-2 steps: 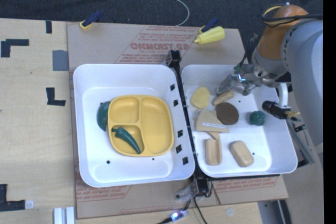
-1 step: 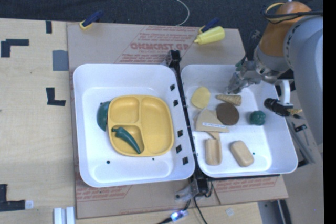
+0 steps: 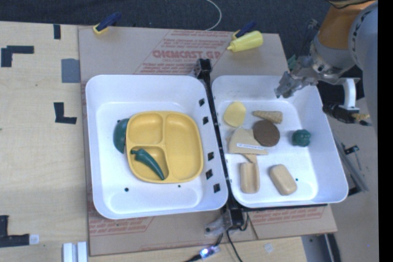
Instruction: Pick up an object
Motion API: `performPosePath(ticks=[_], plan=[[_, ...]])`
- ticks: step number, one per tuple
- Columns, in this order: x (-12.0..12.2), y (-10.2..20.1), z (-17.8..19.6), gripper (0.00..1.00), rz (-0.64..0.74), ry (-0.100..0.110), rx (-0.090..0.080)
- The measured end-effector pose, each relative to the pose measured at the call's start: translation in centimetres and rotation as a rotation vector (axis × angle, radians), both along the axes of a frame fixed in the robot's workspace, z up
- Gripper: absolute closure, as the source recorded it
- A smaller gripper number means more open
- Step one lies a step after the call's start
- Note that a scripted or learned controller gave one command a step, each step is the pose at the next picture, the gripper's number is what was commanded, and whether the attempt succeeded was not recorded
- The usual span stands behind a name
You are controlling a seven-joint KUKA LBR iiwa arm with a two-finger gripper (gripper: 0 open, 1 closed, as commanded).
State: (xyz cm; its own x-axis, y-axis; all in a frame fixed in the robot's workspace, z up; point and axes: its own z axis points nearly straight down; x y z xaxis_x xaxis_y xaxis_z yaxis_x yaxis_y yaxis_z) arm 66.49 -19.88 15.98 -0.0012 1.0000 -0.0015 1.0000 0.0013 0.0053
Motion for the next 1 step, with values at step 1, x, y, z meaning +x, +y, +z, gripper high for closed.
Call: performPosePath(ticks=[1], plan=[[0.10,0.59,4.45,1.00,0.001,0.001,0.001]])
